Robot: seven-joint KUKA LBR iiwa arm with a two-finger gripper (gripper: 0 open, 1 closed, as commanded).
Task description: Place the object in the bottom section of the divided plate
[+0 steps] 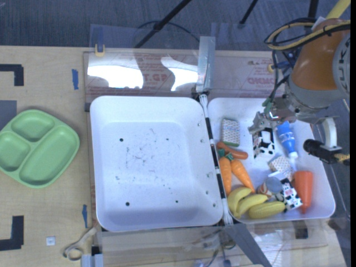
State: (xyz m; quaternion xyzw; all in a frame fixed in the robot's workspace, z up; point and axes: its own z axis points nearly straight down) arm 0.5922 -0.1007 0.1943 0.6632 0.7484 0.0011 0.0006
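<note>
jaws: can't tell from my feed whether they're apart or together. gripper (pixel 266 122) sits low over the right bin (pixel 328 204), near its back edge, just beside a blue bottle (pixel 287 139) and a black-and-white cow toy (pixel 265 143). bin also has carrots (pixel 236 168) and bananas (pixel 253 202). green divided plate (pixel 36 147) lies on the bench far left, well apart from the arm. left bin (pixel 150 160) between them.
</note>
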